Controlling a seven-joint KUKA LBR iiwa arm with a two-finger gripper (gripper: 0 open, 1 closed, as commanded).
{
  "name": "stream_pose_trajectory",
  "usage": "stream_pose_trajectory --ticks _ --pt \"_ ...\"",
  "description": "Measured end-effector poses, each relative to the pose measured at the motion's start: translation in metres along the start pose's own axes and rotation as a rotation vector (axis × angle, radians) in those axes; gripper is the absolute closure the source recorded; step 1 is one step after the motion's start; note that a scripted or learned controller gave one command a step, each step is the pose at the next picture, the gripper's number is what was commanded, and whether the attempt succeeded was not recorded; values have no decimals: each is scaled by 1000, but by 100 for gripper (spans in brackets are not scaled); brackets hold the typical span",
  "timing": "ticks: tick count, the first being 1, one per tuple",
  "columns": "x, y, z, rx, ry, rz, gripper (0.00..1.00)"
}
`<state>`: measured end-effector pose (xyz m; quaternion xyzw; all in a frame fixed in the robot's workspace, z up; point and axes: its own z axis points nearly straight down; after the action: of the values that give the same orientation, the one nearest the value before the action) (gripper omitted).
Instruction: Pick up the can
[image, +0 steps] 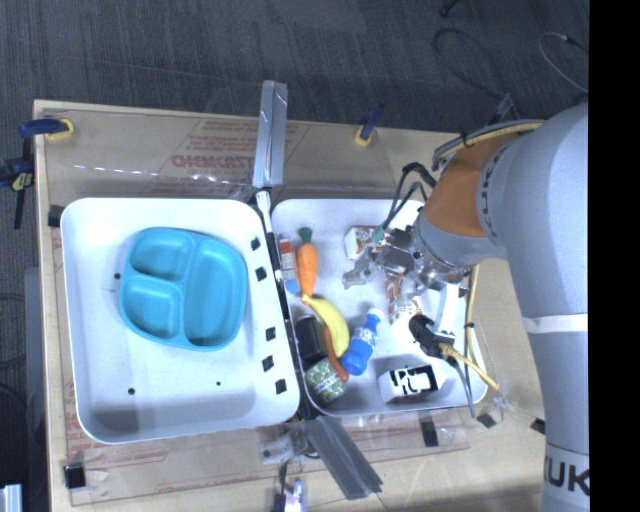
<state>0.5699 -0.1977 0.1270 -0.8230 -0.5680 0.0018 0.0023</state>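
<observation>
Can (325, 379), label perhaps unreadable

The right bin (330, 215) is crowded along its left wall: carrot (307, 266), banana (330, 322), blue bottle (362, 341) and can (325, 379) lie close together. Its upper middle floor is bare. In the left bin (90, 300), a blue plate (185, 288) fills the centre, leaving open floor below.
</observation>
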Motion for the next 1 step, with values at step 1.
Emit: stream_pose_trajectory --ticks 1 --pt "26 83 34 0 -1 23 0"
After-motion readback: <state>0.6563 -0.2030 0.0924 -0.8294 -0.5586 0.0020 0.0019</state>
